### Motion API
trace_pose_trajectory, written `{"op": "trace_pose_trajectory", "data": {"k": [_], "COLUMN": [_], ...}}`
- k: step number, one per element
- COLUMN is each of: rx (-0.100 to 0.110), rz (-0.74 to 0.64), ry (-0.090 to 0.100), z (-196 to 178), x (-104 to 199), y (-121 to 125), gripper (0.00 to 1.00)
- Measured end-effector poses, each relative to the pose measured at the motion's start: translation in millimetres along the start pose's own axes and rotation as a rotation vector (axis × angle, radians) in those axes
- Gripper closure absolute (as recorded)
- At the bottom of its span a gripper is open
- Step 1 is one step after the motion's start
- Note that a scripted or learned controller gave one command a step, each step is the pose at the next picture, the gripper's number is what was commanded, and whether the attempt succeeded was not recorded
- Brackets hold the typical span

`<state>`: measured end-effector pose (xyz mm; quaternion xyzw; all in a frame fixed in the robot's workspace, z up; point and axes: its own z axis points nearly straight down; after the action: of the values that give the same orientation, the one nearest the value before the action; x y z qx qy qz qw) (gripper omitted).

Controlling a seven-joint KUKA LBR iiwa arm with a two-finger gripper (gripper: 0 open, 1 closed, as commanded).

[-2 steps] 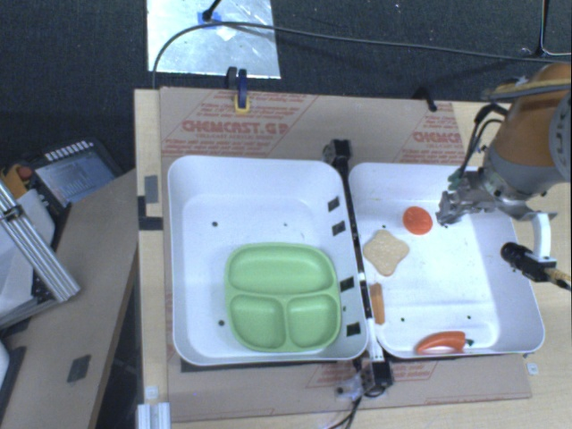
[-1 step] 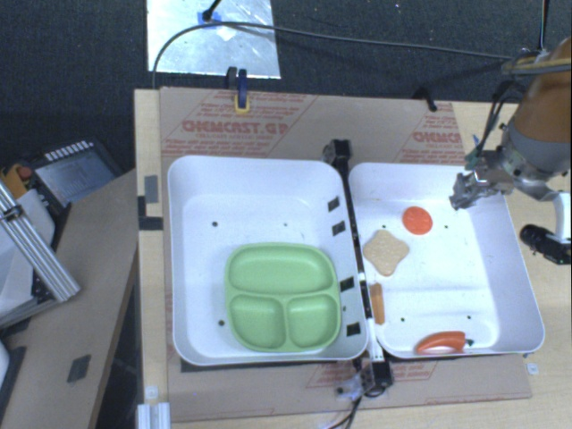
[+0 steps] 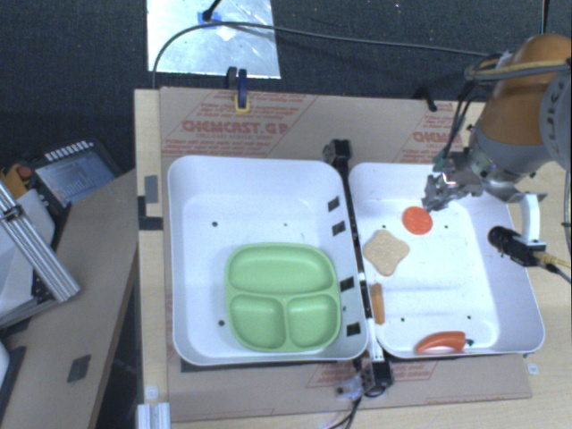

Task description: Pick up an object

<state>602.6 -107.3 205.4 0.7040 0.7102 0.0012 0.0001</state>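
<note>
In the right bin (image 3: 500, 275) lie a round orange-red slice (image 3: 416, 221), a tan bread-like piece (image 3: 386, 251), a thin orange stick (image 3: 377, 303) by the left wall and a red-orange curved piece (image 3: 441, 341) at the front. My gripper (image 3: 436, 195) hangs just above and to the right of the round slice, near the bin's back. Nothing shows between its tips, and its fingers are too small and dark to read.
The left bin (image 3: 197, 204) holds a green three-compartment plate (image 3: 281, 295). A black clamp (image 3: 340, 152) sits between the bins at the back. A black fitting (image 3: 511, 242) pokes over the right bin's right wall. Cables cross the back.
</note>
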Motion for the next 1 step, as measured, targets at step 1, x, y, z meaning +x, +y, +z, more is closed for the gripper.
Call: {"op": "trace_pose_trajectory", "data": {"k": [1], "rx": [0.000], "rz": [-0.002], "ry": [0.001], "z": [-9.6], "x": [62.5], "y": [1.5], "gripper": [1.00]}}
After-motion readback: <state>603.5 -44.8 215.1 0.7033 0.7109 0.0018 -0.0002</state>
